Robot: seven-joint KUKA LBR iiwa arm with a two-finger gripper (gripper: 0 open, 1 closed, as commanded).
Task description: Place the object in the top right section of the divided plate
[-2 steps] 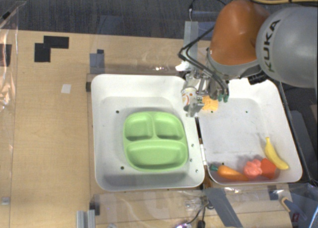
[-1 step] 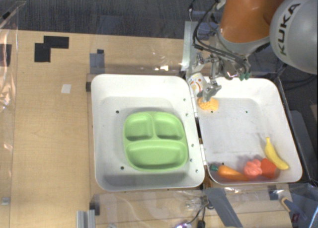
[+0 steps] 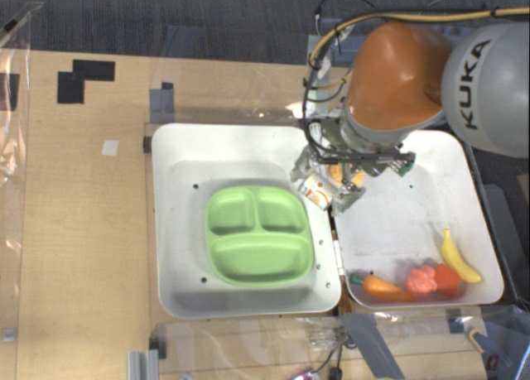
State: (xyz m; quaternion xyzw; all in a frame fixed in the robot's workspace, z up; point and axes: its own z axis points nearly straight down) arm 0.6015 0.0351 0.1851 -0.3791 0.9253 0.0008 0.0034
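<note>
A light green divided plate [image 3: 258, 233] lies in the left bin [image 3: 182, 163], with two small sections along its far side and one wide section in front. Its top right section [image 3: 281, 211] holds nothing. My gripper [image 3: 330, 184] hangs under the orange wrist band over the seam between the two bins, just right of the plate's far right corner. A small pale object with orange marks [image 3: 315, 194] shows directly beneath the gripper, close to the plate's rim. The wrist hides how the object sits against the gripper.
The right bin [image 3: 439, 163] holds a yellow banana [image 3: 460, 256], an orange carrot [image 3: 383, 287] and a pink and red toy [image 3: 429, 280], all at its front edge. Cables loop above the wrist. The arm's grey body covers the far right.
</note>
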